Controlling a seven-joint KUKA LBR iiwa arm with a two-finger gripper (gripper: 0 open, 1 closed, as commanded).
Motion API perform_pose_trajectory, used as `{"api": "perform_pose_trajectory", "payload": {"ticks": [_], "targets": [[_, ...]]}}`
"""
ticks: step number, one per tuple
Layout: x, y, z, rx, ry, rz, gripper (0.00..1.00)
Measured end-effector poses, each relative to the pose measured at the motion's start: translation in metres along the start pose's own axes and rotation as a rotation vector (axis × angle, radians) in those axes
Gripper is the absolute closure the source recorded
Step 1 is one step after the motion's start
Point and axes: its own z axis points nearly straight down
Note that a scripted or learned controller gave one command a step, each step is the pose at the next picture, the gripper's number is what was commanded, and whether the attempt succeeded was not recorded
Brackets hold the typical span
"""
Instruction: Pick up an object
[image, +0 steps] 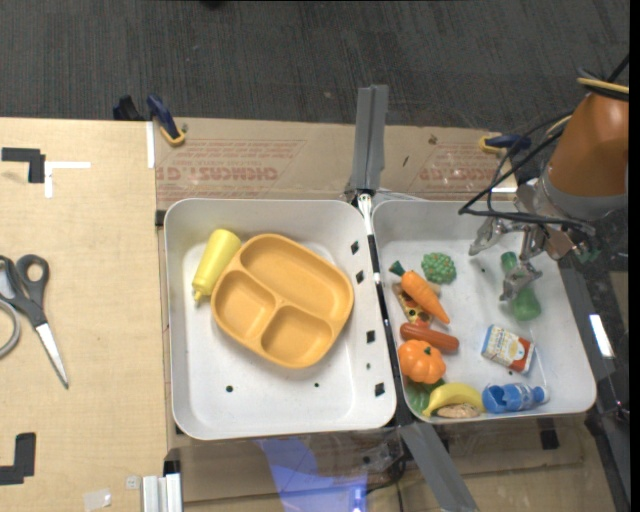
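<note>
Tool poised over right bin
Fingers spread, holding nothing; green toy lies just beneath them near the bin's back corner, probably the chosen target, with carrot and bottle farther off.

wooden bench, dark carpet floor

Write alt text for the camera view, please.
A grey robot arm's pincer hovers over a green plastic toy in the right white bin of toy food; the left white bin holds a yellow divided plate.
</note>
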Motion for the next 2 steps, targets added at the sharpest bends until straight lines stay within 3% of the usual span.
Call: {"api": "perform_pose_trajectory", "payload": {"ticks": [1,2], "targets": [[0.075,0.044,0.001,0.003,0.003,-0.008,0.0],[0.073,0.044,-0.009,0.006,-0.002,-0.009,1.0]]}}
